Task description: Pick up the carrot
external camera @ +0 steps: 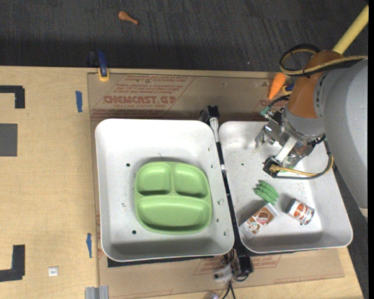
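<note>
My gripper (267, 135) hangs over the far part of the right bin (336, 236), near its back wall. I see nothing in its grasp. No orange thing lies in either bin. A small orange, carrot-like thing (127, 17) rests on the dark floor far beyond the bench, at the top left. Another orange piece (275, 86) sits at the bench's back edge just behind the right bin, close to the arm; I cannot tell whether it is a carrot or a clamp.
In the right bin's near half lie a green pod-like thing (267, 191), a small brown-and-white packet (260, 219) and a red-and-white can (300, 211). The left bin (111, 193) holds a green divided plate (173, 195). A blue-and-orange clamp (103, 64) grips the board's back left.
</note>
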Motion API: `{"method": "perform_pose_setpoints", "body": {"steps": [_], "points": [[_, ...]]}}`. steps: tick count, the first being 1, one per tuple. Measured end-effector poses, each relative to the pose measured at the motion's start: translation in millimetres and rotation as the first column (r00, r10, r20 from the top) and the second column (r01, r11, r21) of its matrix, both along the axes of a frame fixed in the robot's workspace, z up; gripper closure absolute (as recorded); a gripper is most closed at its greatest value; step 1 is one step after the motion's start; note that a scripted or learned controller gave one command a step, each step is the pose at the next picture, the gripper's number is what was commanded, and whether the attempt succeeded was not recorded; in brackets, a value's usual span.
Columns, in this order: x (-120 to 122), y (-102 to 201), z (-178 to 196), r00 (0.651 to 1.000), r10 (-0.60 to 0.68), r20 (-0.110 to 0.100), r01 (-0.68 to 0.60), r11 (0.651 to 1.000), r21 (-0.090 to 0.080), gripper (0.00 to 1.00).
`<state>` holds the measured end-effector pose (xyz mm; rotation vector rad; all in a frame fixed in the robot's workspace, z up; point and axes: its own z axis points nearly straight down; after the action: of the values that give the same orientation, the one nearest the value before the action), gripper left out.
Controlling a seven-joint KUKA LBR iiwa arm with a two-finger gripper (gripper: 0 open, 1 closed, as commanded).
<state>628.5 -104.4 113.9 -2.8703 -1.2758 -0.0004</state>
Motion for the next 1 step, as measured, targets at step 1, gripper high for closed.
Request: {"method": "perform_pose_setpoints", "body": {"steps": [1], "points": [[-51.0,11.0,8.3,0.954,-0.3,-0.005,0.3,0.954,0.001,0.0]]}}
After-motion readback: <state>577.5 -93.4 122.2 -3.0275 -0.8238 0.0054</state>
